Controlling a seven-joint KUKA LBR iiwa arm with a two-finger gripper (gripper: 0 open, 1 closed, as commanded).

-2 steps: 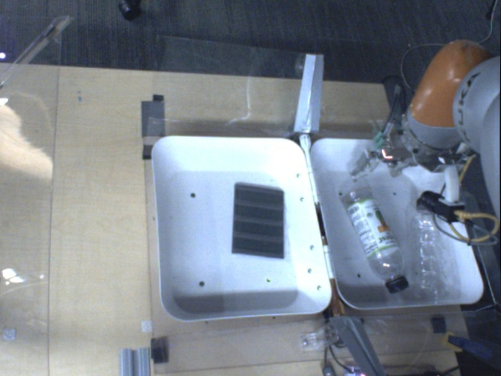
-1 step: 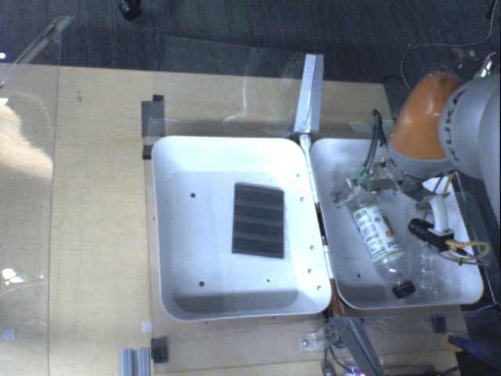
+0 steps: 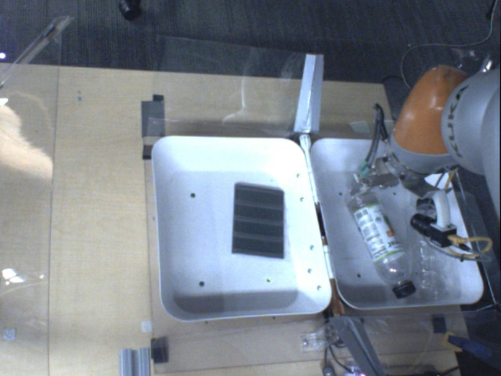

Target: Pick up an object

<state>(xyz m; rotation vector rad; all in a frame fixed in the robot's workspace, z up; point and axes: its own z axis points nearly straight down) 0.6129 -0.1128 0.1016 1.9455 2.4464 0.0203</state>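
Observation:
A clear plastic bottle (image 3: 377, 237) with a white label lies in the right bin (image 3: 341, 261), its black cap (image 3: 403, 289) pointing toward the bin's front edge. My gripper (image 3: 366, 177) hangs low over the bin, right at the bottle's far, bottom end. The grey arm with its orange band (image 3: 427, 120) rises behind the gripper and hides part of it. A flat black ribbed rectangle (image 3: 259, 219) lies in the middle of the left bin (image 3: 180, 210), well away from the gripper.
Something clear and crumpled (image 3: 432, 269) rests in the right bin's front right corner, beside the bottle. A narrow ridge (image 3: 317, 210) where the rims meet separates the two bins. The wooden bench (image 3: 86, 210) stretches to the left, with a clear panel over it.

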